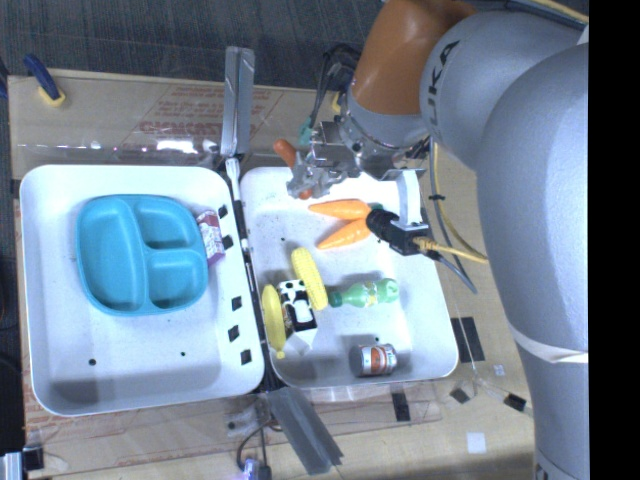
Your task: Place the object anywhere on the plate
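The gripper [305,180] sits at the 12 o'clock end of the right bin [430,353], low over its floor; whether its jaws are spread or closed cannot be told, and nothing is seen between them. Two carrots [340,220] lie just beside it, toward 4 o'clock. The blue plate [140,253] rests in the left bin [50,368], well apart at 9 o'clock. A green bottle [365,293], a can [377,359] and a yellow-wheeled toy [292,303] lie toward 6 o'clock.
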